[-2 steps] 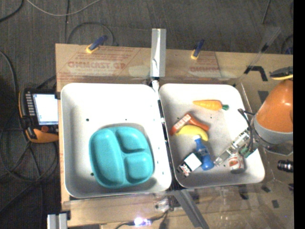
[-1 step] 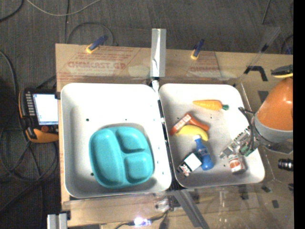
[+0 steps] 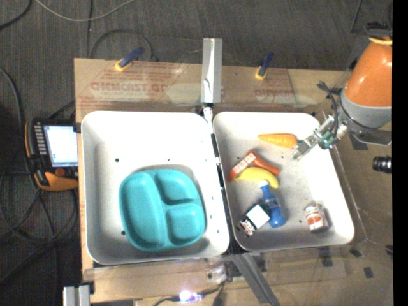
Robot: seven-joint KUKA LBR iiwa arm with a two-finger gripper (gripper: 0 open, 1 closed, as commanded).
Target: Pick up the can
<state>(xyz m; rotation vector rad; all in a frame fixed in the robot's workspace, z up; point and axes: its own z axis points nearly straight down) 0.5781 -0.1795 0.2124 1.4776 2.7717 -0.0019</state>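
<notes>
My pincer (image 3: 305,146) is hovering over the right bin's (image 3: 344,234) upper right part — how far its fingers are parted, I cannot tell. The can (image 3: 315,217) is lying well apart from it, near the bin's lower right corner. A carrot (image 3: 278,139) is sitting just beside my pincer — a banana (image 3: 261,176), blue bottle (image 3: 271,206) and small box (image 3: 256,218) are crowding mid-bin.
</notes>
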